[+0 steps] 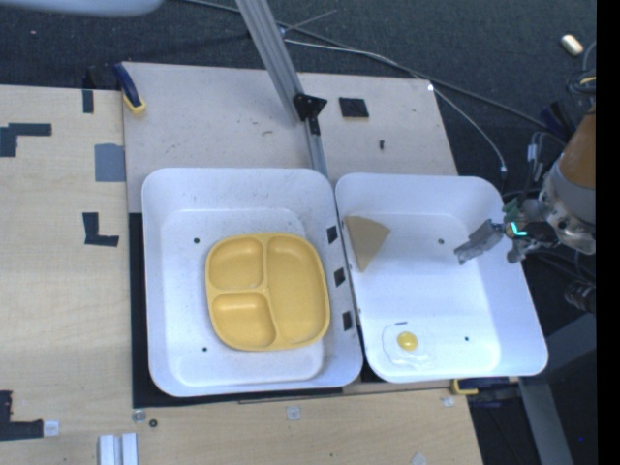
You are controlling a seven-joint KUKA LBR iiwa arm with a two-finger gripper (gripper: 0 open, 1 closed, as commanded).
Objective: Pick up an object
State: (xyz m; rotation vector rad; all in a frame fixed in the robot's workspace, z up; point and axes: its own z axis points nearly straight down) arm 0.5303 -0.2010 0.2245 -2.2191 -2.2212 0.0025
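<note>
Grey metal fingers of the gripper [481, 241] hung over the right edge of the right bin [484, 197], and whether they were parted or closed could not be told from this high, slanted view; nothing showed between them. No object had been lifted, so the whole pick remained to be done. Candidates lay near: a tan wedge-shaped piece [366, 239] by the bin's left wall and a toy fried egg [406, 344] near its front edge (both well apart from the gripper). In the left bin [174, 201] sat a yellow divided plate [267, 292], flat on the floor of the bin. Both bins rested on a pale bench [242, 114] marked with dark tape patches, with a slanted metal rod [276, 46] and thin cables [455, 105] crossing the dark floor beyond.
</note>
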